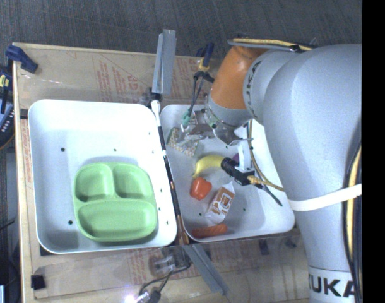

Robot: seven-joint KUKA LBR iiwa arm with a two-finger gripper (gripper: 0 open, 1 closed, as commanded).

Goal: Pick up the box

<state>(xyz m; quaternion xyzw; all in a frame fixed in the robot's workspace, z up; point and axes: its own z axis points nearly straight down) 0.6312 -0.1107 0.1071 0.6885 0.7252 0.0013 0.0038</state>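
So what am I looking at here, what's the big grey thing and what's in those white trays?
One camera looks down at a slant on a bench. The big grey thing is a robot arm reaching in from the right; its gripper is low over the right bin. That bin has a banana, a red piece, a small box and an orange item. The left bin has a green tray. I can't tell whether it holds anything.
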